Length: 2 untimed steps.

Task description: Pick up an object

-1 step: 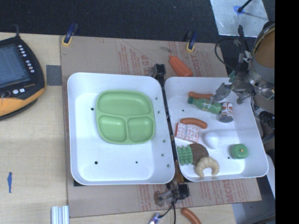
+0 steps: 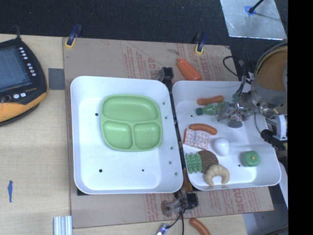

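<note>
While the arm reaches in from 3 o'clock, scene reads as below.
Left bin (image 2: 83,131): holds green divided plate (image 2: 131,122), three compartments, sits toward 12 o'clock of the bin.
Right bin (image 2: 264,173): holds all the small items, touching left bin along the middle.
Arm (image 2: 271,80): grey/orange, over right bin's 2 o'clock corner.
Gripper (image 2: 234,112): low over the bin's 12–1 o'clock area, fingers cannot tell, too blurred.
Croissant (image 2: 217,174): 6 o'clock edge.
Brown round item (image 2: 209,158): touching croissant, at its 11 o'clock.
Green ridged item (image 2: 192,162): 7 o'clock.
Patterned packet (image 2: 196,139): 9 o'clock.
Sausage (image 2: 202,129): just above the packet.
Orange sausage (image 2: 210,101): 11 o'clock.
Green bottle (image 2: 208,110): beside gripper, at its 9 o'clock.
White egg (image 2: 222,146): centre.
Green round item (image 2: 251,158): 4 o'clock.
</note>
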### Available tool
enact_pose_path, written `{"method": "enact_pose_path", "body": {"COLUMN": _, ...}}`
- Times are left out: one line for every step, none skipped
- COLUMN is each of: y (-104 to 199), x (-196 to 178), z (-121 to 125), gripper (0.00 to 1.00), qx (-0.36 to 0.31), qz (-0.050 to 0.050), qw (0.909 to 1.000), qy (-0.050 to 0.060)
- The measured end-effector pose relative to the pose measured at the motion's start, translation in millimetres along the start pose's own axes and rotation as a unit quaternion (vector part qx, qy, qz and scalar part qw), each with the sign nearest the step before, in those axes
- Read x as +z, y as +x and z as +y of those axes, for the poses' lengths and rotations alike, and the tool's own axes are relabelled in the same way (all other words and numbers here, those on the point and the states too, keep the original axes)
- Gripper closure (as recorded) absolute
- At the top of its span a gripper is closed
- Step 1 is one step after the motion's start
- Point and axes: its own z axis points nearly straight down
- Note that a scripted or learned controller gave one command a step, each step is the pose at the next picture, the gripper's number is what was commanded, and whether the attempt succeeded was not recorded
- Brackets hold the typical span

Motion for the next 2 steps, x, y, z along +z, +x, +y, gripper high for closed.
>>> {"method": "enact_pose_path", "body": {"y": -1, "x": -12, "z": 1, "gripper": 1.0, "qx": -0.001, "qz": -0.001, "qw": 1.0, "qy": -0.001}}
{"method": "enact_pose_path", "body": {"y": 44, "x": -2, "z": 26, "gripper": 1.0, "qx": -0.001, "qz": 0.0, "qw": 1.0, "qy": -0.003}}
